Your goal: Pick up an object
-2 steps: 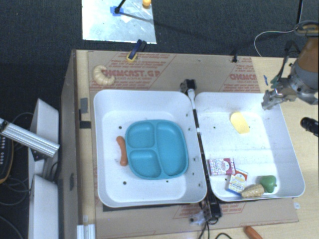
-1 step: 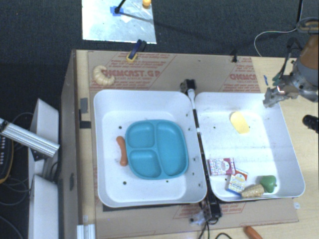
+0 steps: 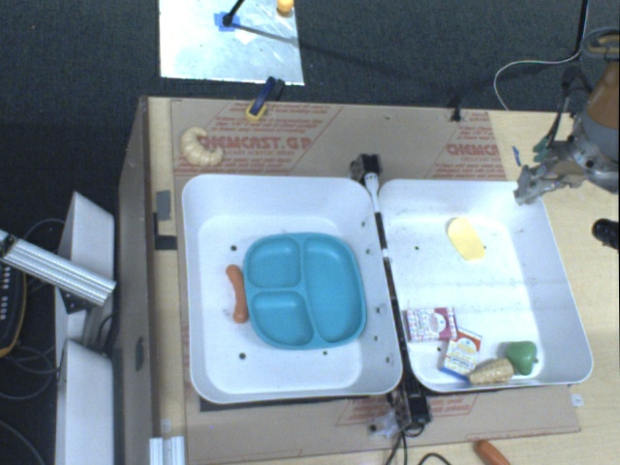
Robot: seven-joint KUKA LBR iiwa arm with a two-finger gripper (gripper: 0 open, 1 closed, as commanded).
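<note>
The fingers (image 3: 528, 190) hang at the far right corner of the right bin (image 3: 562, 289), over its rim; whether they are apart or together cannot be told, and nothing shows between them. Below and to their left a yellow block (image 3: 467, 238) lies in that bin. At its near edge lie a red-white carton (image 3: 430, 324), a small box (image 3: 459, 355), a tan piece (image 3: 491, 372) and a green pepper (image 3: 521, 356). The left bin (image 3: 208, 260) holds a blue tray (image 3: 303, 290) with a sausage (image 3: 237, 293) just beside it.

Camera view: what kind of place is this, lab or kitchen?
Probably a robot lab test bench: two white bins side by side on cardboard, toy food like the hot dog and pepper, and an arm's hand reaching in.
</note>
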